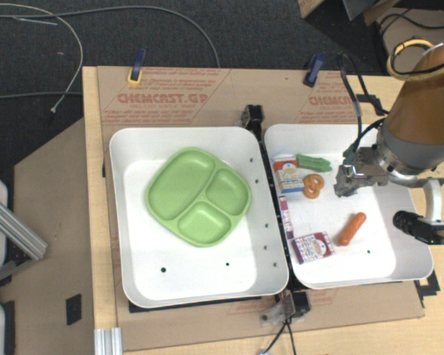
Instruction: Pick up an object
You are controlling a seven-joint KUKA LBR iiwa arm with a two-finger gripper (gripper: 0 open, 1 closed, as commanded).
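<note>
Where the arm (pixel 422 102) reaches in from the three o'clock edge, its gripper (pixel 349 180) hangs over the right bin (pixel 399 268), but the fingers blur into the grey wrist housing, so I cannot tell how far apart they stand or whether anything sits between them. Much of the arm is cut off by the frame's edge, and its bulk hides the bin's far corner at about two o'clock. Just beside the gripper, at nine o'clock from it, lies a small orange ring-shaped piece (pixel 313 186), with a green bean-like piece (pixel 313 163) at ten o'clock and a red-and-white packet (pixel 287 174) beyond them. An orange carrot (pixel 351 228) lies near the gripper at six o'clock, tilted, apart from it. A purple packet (pixel 311 247) sits at seven o'clock, its print too small to read. Well apart at nine o'clock, the left bin (pixel 133 272) bears a green divided plate (pixel 198 196).
</note>
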